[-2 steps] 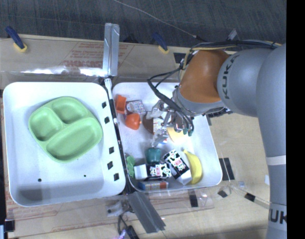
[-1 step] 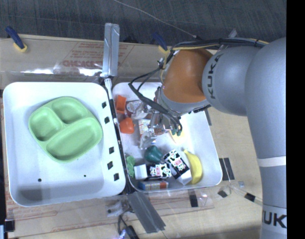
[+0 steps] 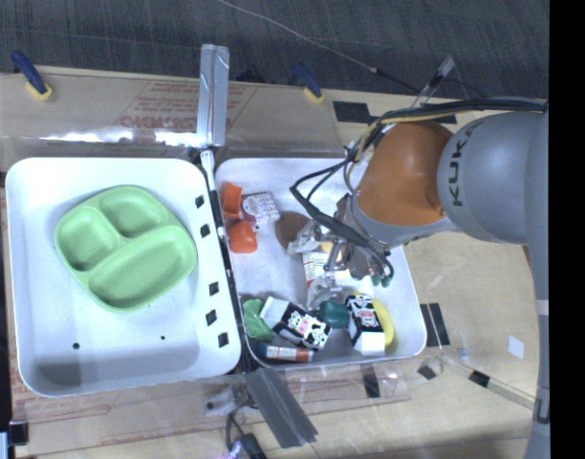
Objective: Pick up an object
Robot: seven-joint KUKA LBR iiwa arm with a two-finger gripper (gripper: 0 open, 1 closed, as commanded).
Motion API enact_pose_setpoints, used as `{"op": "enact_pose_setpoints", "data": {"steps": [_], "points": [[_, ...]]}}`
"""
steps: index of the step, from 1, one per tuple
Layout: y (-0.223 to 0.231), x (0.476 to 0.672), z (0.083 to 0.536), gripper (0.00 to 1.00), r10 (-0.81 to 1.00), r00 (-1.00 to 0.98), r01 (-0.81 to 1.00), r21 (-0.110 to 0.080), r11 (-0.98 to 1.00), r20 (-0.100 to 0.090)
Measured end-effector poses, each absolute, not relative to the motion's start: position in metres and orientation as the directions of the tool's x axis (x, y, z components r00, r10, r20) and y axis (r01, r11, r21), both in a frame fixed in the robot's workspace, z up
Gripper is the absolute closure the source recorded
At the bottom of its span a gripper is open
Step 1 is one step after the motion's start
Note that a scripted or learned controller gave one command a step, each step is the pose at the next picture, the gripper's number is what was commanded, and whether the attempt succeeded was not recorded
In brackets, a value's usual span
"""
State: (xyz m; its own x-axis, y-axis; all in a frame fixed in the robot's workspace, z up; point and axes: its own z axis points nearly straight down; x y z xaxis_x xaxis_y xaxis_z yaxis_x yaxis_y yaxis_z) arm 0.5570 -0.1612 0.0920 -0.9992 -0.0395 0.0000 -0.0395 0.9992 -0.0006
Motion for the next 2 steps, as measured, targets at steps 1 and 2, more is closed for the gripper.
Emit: {"op": "enact_pose_setpoints", "data": {"steps": [1, 2], "points": [[-0.119, 0.540, 0.092, 0.00, 0.131, -0.991, 0.131, 0.001, 0.991, 0.001], [-0.099, 0.506, 0.094, 0.00, 0.250, -0.968, 0.250, 0.002, 0.968, -0.011]]}}
